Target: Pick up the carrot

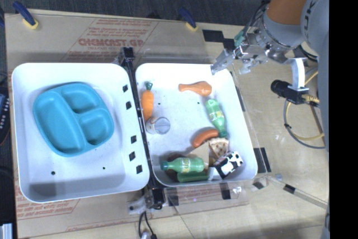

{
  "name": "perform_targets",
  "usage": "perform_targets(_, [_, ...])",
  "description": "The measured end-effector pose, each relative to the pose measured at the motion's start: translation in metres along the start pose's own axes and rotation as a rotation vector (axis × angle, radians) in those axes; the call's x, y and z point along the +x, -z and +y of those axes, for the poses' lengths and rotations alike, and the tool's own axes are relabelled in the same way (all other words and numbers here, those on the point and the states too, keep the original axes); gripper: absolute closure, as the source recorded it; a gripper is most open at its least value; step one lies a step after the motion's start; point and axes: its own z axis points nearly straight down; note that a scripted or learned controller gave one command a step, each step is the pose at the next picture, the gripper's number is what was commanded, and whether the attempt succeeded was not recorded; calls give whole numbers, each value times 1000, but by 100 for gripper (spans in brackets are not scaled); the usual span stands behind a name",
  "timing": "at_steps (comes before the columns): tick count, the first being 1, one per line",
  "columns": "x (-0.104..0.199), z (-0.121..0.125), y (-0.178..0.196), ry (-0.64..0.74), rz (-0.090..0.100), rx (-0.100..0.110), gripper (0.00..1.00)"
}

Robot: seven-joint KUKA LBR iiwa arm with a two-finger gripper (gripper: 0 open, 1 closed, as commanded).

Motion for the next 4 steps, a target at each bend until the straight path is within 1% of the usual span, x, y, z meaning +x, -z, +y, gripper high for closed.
perform_targets(1, [71,-23,-133,44,4,14,0])
perform_targets(2, [90,36,-185,117,2,0,0])
perform_targets(3, [100,37,-188,-384,2,-2,0])
perform_targets(4, [105,37,-188,-620,1,-3,0])
